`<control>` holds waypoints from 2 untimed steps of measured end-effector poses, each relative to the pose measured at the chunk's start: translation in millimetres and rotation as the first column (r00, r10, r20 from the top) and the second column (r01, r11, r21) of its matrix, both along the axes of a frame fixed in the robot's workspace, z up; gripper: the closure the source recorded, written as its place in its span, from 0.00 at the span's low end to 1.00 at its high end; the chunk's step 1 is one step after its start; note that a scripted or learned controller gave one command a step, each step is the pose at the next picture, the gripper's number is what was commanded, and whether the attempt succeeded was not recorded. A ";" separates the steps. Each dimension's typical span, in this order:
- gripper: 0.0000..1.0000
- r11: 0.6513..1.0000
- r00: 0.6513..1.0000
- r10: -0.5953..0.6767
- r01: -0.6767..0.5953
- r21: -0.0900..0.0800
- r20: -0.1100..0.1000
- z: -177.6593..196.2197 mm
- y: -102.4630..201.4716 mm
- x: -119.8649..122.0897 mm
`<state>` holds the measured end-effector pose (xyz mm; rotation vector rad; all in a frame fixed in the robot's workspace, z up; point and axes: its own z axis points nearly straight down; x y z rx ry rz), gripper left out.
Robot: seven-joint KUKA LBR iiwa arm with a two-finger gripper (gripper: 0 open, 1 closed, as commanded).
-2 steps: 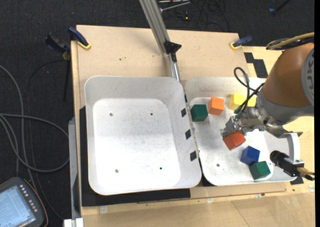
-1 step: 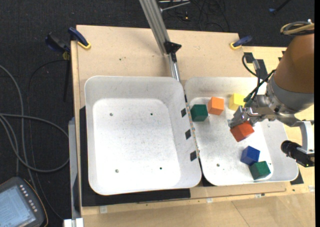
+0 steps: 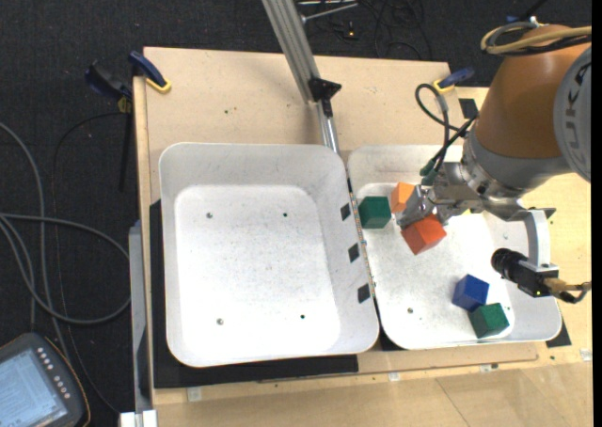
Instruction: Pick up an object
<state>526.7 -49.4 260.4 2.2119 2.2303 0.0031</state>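
My gripper (image 3: pixel 420 217) hangs over the right bin (image 3: pixel 442 336), near its upper left part. Directly under its tip lies a tilted red-orange block (image 3: pixel 425 235), partly covered by the gripper; whether it is gripped is hidden. An orange block (image 3: pixel 403 195) sits just left of the gripper, and a green block (image 3: pixel 374 212) lies further left, near the bin's left wall. A blue block (image 3: pixel 470 291) and a dark green block (image 3: pixel 490 320) sit together towards the bin's near right corner.
The left bin (image 3: pixel 179 322) stands beside the right one, sharing a raised rim in the middle. A metal pole (image 3: pixel 287 25) slants in from the top to the bins' back edge. The grey and orange arm (image 3: pixel 531 124) covers the right bin's far right part.
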 end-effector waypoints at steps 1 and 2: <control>1.00 1.000 1.000 -0.001 0.001 0.000 -0.001 -0.6 43.8 17.7; 1.00 1.000 1.000 0.001 -0.001 0.000 -0.002 -12.2 104.1 35.7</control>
